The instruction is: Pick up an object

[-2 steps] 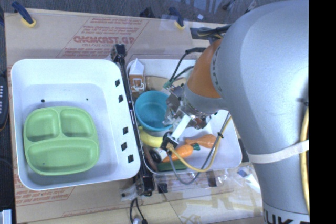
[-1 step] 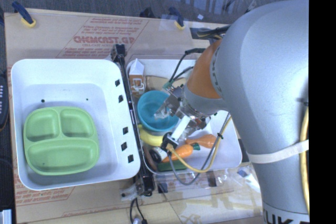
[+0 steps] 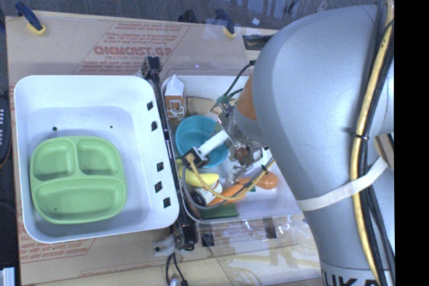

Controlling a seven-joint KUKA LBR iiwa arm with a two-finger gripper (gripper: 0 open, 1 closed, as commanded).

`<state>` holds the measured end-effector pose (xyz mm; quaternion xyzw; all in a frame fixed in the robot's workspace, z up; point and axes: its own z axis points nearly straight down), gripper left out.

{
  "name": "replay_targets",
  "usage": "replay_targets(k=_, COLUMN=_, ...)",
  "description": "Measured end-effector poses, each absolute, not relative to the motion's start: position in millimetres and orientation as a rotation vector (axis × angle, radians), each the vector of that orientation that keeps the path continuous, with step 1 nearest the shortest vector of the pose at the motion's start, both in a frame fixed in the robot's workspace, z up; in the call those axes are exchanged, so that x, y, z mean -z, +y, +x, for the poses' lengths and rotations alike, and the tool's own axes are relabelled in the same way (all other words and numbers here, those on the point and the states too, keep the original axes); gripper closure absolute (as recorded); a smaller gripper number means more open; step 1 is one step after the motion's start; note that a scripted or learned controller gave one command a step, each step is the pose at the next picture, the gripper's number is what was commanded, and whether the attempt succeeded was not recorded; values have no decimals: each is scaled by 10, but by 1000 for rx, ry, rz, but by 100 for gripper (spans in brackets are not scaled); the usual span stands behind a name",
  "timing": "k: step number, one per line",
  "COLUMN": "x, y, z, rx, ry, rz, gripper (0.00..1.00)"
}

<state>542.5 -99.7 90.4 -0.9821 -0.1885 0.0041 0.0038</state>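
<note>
Step, as judged: reach, with gripper (image 3: 231, 152) low over the right bin's (image 3: 208, 85) clutter beside the blue bowl (image 3: 194, 134). Grip state: cannot tell. Next move likely calls for closing on one item, then lifting clear.

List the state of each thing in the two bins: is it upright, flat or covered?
green divided plate: lying flat, right side up, in the left bin
blue bowl: opening up, partly covered, in the right bin
small carton: standing upright beside the bowl
yellow toy banana: lying on its side
gripper: low among the right bin's things
</note>
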Motion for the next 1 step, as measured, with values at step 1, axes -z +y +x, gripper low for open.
replay_targets(k=1, x=-908, y=-910, z=5770, rx=-14, ry=-451, rz=-3099, gripper=0)
